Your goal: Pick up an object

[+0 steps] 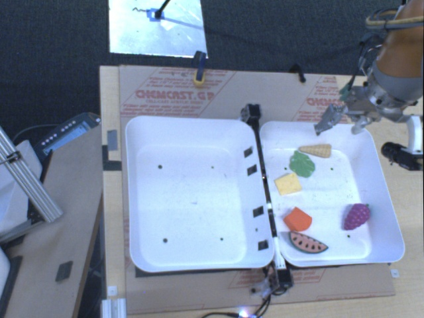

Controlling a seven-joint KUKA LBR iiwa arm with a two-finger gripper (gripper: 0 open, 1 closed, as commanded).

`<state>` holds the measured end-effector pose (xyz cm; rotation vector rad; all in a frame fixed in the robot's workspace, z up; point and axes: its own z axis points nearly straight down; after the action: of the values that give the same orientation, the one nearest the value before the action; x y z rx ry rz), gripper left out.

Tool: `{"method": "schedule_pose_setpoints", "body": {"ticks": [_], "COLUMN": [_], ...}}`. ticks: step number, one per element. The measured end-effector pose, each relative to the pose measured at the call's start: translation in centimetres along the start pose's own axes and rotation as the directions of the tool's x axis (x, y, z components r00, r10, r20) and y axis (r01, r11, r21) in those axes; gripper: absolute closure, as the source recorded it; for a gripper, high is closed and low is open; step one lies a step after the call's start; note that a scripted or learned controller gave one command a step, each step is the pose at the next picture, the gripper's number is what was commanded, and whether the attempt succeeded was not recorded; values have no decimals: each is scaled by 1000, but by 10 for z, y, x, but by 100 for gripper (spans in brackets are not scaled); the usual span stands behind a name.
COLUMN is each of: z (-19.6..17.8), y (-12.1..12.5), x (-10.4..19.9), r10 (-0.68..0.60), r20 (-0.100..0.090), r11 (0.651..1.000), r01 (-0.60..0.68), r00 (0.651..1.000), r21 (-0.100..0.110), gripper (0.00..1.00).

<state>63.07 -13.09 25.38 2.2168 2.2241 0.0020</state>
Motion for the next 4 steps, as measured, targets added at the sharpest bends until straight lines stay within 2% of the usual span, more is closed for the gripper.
{"method": "schedule_pose_setpoints", "body": {"ticks": [1,2,3,4], "z": [75,175,170,158], "y": [-79,-94,-147,-143], "x": [-14,38,41,41], "r10": [6,-3,3,2], "r20": [-2,-4,-2,0], "r11": [1000,1000,1000,1000], "r01": [-6,3,-3,-2], "r00": [1000,1000,1000,1000], "r21": [12,8,6,-3], "gripper": [0,0,0,100]}}
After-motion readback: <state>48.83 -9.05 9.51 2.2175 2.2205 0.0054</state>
